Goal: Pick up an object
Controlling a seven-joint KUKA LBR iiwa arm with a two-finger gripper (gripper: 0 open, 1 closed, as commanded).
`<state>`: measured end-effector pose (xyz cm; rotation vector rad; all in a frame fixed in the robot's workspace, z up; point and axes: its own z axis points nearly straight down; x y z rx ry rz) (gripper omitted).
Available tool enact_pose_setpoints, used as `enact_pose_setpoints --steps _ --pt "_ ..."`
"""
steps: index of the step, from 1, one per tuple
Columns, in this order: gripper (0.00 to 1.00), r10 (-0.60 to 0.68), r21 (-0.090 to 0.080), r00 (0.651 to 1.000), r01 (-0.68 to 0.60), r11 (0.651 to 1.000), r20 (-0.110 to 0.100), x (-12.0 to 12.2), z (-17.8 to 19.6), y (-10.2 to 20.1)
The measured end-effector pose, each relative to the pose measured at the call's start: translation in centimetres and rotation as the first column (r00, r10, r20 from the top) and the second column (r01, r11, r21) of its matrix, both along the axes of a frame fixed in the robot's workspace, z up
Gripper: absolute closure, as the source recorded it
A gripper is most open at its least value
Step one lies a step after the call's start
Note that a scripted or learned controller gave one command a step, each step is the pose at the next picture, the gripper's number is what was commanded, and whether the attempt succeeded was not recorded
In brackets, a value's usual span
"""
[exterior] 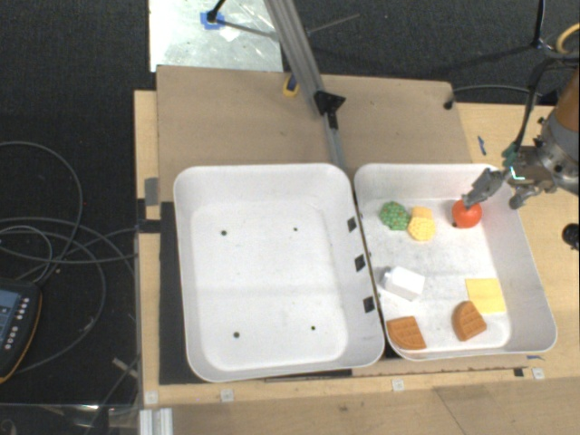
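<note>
The right bin [535, 284] holds several small items. A red rounded piece [467, 214] lies near its far right side. To its left sit a yellow ridged piece [421, 226] and a green bumpy piece [393, 215]. A white block [402, 284] lies near the middle. A yellow slab [486, 294] and two brown pieces [468, 320] [407, 333] sit along the front. My gripper [500, 193] hangs over the bin's far right edge, open, with nothing between its fingers. Its left finger [480, 191] ends just above and right of the red piece.
The left bin [186, 243] stands beside the right one, and they share a middle rim with black clips [360, 262]. A grey slanted pole [299, 53] crosses the back of the bench. Cables lie on the floor at left.
</note>
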<state>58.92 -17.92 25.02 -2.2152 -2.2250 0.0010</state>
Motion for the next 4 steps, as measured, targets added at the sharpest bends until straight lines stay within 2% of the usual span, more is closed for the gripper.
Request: enact_pose_setpoints --steps 1,2,3,4 --pt "0.0 0.001 -0.001 1.0 -0.001 1.0 0.004 0.1 0.2 0.0" --pt "0.0 -0.003 -0.001 1.0 0.003 1.0 -0.001 -0.4 -4.1 -0.1" --pt "0.0 -0.001 0.0 1.0 0.001 1.0 -0.001 0.1 -8.7 0.6" --pt "0.0 -0.003 0.001 1.0 0.003 1.0 -0.003 -0.8 -14.5 0.6"
